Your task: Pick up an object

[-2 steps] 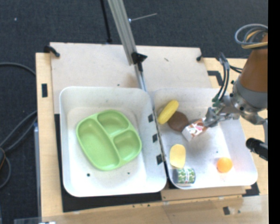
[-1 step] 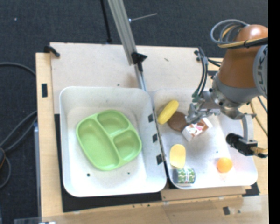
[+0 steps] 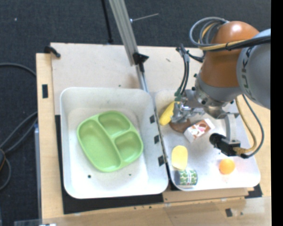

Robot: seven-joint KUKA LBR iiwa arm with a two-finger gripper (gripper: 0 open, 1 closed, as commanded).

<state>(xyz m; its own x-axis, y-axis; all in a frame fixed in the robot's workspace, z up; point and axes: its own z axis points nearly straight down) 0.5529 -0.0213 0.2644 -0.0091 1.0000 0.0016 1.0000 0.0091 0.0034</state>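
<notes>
A pale wooden bench (image 3: 89,67) is standing on a dark carpeted floor (image 3: 47,13) and carrying two shallow white bins side by side. The left bin (image 3: 70,173) is sitting toward the bench's front, its right wall touching the right bin (image 3: 247,173), which is reaching the bench's front right corner. A slanted metal rail (image 3: 125,27) is rising from the bench just behind the spot where the bins meet. A black cable (image 3: 9,69) is lying on the floor to the bench's left.
</notes>
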